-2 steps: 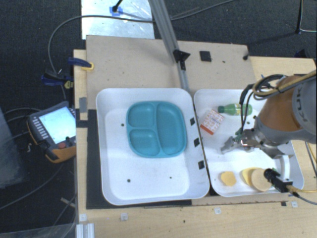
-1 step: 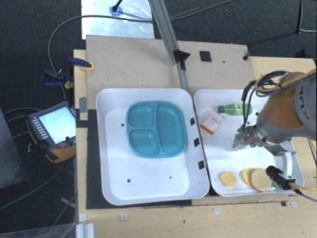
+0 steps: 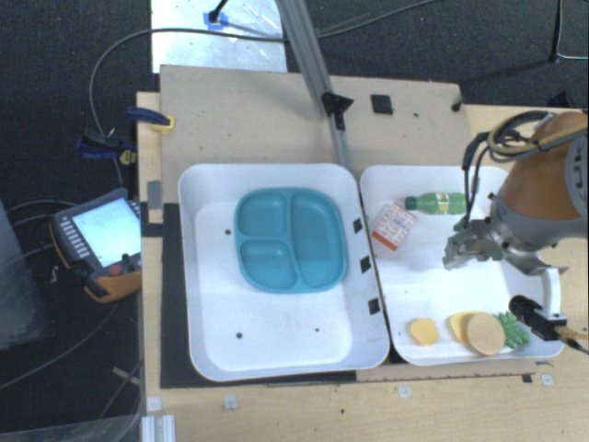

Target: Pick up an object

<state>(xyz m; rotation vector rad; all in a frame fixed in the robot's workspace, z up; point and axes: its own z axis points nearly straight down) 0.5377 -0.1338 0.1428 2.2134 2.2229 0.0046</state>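
Observation:
My gripper [image 3: 463, 250] hangs over the middle of the right bin [image 3: 405, 288], with the orange-banded wrist rising behind it to the right. To its upper left lies a small red and white box [image 3: 390, 226], and a green bottle [image 3: 436, 203] lies on its side near the bin's far wall. Along the near wall sit a small yellow disc [image 3: 423, 331], a larger tan round piece [image 3: 482, 332] and a green leafy toy [image 3: 513, 330]. I see nothing beneath the gripper but bare bin floor.
The left bin [image 3: 212, 320] holds a teal divided plate [image 3: 291, 238]. A grey pole [image 3: 308, 49] slants across the bench behind the bins. A pendant with a lit screen [image 3: 99, 242] and cables lie off the bench's left side. A black part [image 3: 538, 319] of the arm overhangs the right bin's near corner.

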